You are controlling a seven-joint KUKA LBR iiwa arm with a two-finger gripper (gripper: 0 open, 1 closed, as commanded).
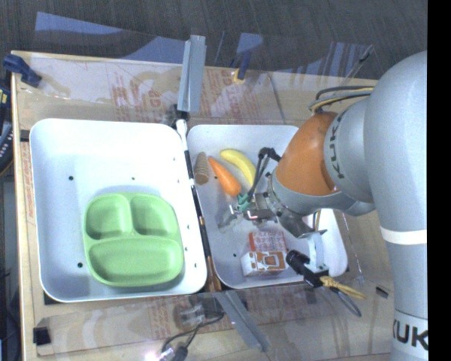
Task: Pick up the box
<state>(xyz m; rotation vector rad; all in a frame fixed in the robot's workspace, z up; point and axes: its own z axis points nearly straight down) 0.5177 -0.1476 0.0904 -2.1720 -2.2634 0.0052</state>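
Reaching in from the right, the arm (338, 164) is seen bent over the right bin (210, 138), its orange band above the wrist facing the camera. The gripper (244, 205) hangs low over the middle of that bin, pointed leftward. The state of its jaws cannot be told, since the wrist hardware hides them and the metal parts blur together. Nothing is seen held between them.

The box (264, 253), white with red-orange print, lies flat near the front wall of the right bin, just right of and nearer than the gripper, and apart from it. A black part of the arm's tooling is seen just beside the box's right end.

At the far side of the same bin a banana (239, 165) and a carrot (224, 177) lie side by side, touching or nearly so, with a small brown item (201, 168) just left of them against the bin's left wall.

In the left bin (52, 201) a green divided tray (133, 239) with three compartments is set toward the near right.
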